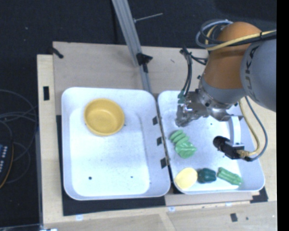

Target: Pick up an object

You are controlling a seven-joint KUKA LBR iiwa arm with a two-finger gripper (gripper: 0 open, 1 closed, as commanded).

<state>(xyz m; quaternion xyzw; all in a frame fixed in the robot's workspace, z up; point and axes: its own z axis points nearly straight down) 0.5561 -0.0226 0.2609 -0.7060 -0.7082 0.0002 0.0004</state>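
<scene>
My gripper (184,118) hangs over the back left part of the right bin (250,186), just above and behind a light green ridged object (182,144). Nothing shows between its fingers. Along the right bin's front lie a yellow round object (186,178), a dark green object (207,175) and a green elongated object (229,176). A yellow bowl (104,117) sits in the back left of the left bin (111,186).
A grey metal post (130,32) slants down from the top to the wall between the two bins. The arm's orange band and grey body cover the right bin's back right. The bench's wooden edge frames both bins.
</scene>
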